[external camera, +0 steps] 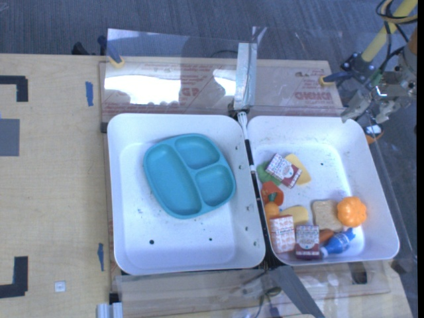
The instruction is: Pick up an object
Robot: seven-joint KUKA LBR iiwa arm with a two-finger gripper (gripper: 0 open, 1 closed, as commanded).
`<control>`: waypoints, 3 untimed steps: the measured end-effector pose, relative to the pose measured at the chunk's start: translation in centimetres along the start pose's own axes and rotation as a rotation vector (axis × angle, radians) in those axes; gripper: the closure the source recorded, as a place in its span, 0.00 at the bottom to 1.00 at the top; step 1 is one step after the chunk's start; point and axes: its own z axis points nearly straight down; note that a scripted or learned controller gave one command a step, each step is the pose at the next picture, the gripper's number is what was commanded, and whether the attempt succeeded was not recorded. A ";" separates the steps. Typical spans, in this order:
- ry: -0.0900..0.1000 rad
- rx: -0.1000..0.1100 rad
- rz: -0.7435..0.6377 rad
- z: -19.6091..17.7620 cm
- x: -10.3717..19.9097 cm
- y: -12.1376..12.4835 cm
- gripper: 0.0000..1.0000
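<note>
The right bin (331, 144) holds a pile of toy food along its near and left sides. There is an orange fruit (351, 211), a slice of bread (325, 214), two red-and-white cartons (283, 234) (307, 241), a blue bottle (338, 243), a red-and-white box (285, 169) on a yellow piece, and a red-orange piece (271, 195). My gripper (372, 108) hangs at the far right corner of this bin, above its rim and apart from all the items.
The left bin (126, 177) carries a blue divided plate (189, 175). A clear plastic wall with a metal post (245, 78) stands behind both bins. Yellow cable (387, 18) loops at the upper right by the arm.
</note>
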 end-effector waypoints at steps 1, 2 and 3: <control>0.001 0.006 0.339 6.5 0.2 0.7 0.00; 0.002 0.007 0.275 13.1 6.7 -6.6 0.00; 0.004 -0.003 0.152 14.9 2.7 -5.6 0.00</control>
